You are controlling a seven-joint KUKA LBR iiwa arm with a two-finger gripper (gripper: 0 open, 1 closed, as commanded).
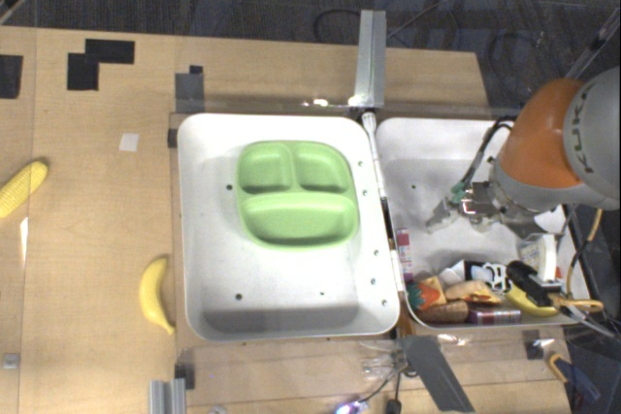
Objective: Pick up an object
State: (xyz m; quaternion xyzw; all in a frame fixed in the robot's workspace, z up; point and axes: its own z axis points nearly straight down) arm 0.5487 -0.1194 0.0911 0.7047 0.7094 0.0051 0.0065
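The left bin [199,238] holds a green divided tray [294,192]. The right bin [427,145] keeps small objects [466,298] crowded along its near edge (the far half is bare). The pincer [464,206] hovers there, holding nothing.

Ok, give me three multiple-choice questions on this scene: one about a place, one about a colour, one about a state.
1. Where does the divided plate lie?
A. left bin
B. right bin
C. on the bench

2. What colour is that plate?
A. red
B. green
C. blue

3. How does the banana lie?
A. in the left bin
B. on the plate
C. on the bench left of the bins

Answers: 1 A, it sits in the left bin's middle. 2 B, it is light green. 3 C, it lies outside the left bin's wall.
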